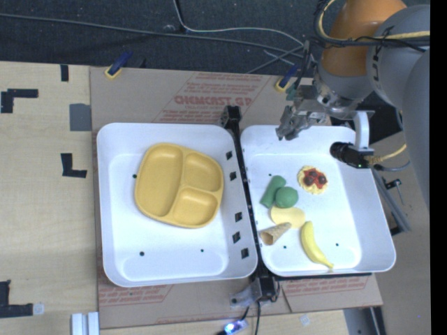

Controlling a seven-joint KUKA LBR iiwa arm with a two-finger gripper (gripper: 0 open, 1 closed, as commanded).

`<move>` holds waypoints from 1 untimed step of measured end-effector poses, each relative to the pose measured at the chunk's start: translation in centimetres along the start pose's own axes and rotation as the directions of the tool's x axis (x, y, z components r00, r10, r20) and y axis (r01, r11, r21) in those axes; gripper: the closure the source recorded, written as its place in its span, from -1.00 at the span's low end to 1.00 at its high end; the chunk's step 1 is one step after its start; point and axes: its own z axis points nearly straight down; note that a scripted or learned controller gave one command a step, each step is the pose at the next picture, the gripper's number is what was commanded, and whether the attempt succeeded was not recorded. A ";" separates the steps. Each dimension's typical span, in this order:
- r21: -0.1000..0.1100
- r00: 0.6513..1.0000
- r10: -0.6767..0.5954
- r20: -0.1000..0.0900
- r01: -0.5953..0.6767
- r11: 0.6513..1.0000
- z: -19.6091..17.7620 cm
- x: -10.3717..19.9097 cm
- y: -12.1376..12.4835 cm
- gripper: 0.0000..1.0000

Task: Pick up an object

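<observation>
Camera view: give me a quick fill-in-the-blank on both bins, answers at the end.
1. The yellow divided plate lies in the ____ bin.
2. The banana lies in the ____ bin, near its front edge.
3. The green toy sits to the ____ of the small pizza.
4. The pincer hangs above the right bin's ____ edge.

Answers: left; right; left; far

Both white bins look like smooth, slightly glossy plastic, and the yellow divided plate in the left one has a matt plastic surface. The toy banana and green pieces look like smooth plastic, sitting over brown printed cardboard on a pale wood-grain bench. The arm's orange band is glossy.
</observation>
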 end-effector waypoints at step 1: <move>-0.001 1.000 0.000 0.000 0.000 1.000 -0.8 5.4 -1.2 1.00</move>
